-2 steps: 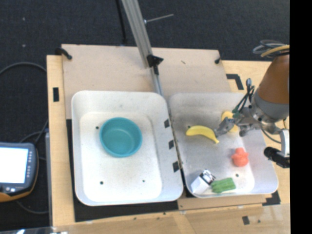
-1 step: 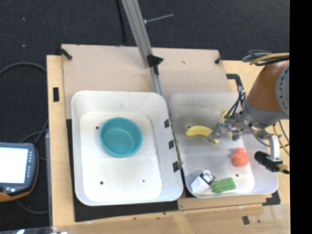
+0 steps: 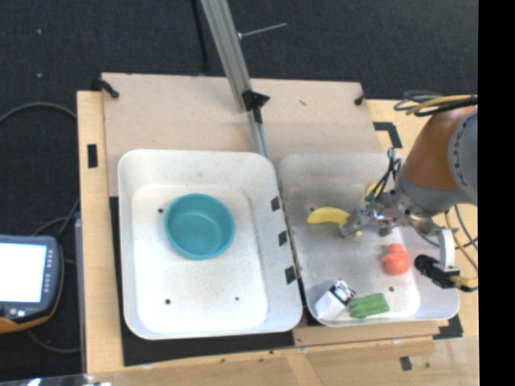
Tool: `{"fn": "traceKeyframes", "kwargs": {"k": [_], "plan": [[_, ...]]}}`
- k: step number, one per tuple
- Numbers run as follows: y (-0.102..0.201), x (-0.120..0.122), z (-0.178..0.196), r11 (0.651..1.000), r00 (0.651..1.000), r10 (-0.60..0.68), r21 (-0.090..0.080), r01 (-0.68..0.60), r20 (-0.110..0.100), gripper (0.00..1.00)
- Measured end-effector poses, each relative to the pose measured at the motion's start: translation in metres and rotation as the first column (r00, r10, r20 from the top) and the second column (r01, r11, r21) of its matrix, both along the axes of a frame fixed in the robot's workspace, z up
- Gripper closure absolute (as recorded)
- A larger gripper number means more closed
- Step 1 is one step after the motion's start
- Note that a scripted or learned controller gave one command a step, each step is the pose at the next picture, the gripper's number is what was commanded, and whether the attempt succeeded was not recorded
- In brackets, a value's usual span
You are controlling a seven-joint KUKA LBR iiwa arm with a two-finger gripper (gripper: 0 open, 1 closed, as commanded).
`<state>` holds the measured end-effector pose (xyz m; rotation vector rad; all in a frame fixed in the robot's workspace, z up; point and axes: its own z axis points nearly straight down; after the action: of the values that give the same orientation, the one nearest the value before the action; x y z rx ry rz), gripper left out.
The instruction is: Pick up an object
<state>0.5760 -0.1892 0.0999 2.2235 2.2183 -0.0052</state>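
In the right bin (image 3: 322, 175) lie a yellow banana (image 3: 327, 215), a red-orange round object (image 3: 395, 260), a green object (image 3: 368, 305) and a small white and black box (image 3: 332, 298). My gripper (image 3: 360, 223) hangs low over the bin's middle, just right of the banana's end and up-left of the red object. Its fingers are small and dark against the bin floor. I see nothing held between them.
The left bin (image 3: 145, 175) holds a teal bowl (image 3: 199, 225). A metal pole (image 3: 229, 47) slants up from between the bins. A tablet (image 3: 28, 280) sits off the bench at the left. Cables trail beside the arm at the right bin's edge.
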Motion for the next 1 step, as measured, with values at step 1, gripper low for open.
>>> {"fn": "traceKeyframes", "kwargs": {"k": [1], "plan": [[-0.0007,0.0013,0.0124,1.0,1.0,-0.003,0.0,0.003,0.006,1.0]]}}
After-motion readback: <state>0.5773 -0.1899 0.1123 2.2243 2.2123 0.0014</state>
